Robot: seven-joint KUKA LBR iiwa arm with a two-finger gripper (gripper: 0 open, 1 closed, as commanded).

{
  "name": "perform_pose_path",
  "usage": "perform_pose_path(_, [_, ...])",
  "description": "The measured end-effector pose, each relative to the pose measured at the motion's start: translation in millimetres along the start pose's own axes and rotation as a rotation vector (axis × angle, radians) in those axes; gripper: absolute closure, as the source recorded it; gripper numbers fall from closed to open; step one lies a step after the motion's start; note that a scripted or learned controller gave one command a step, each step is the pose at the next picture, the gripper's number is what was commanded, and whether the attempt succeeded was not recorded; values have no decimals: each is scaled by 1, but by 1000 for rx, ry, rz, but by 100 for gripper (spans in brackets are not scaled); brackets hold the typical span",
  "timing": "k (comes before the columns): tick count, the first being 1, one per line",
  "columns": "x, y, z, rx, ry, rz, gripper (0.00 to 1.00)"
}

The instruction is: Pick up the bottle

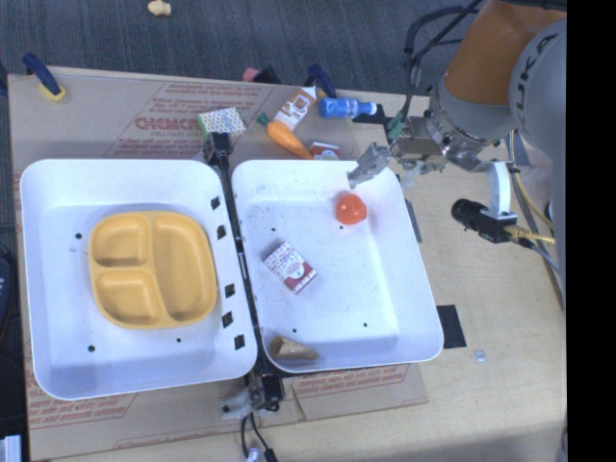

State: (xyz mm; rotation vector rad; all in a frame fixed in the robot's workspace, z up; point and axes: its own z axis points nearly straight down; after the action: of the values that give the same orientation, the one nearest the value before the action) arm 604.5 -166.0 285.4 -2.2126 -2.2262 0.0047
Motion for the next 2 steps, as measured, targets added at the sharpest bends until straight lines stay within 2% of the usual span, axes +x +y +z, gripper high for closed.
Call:
perform_pose_path(1, [-2,11,150,2,2,312,0])
perform_pose_path(2, [-2,12,139,4,3,307,100])
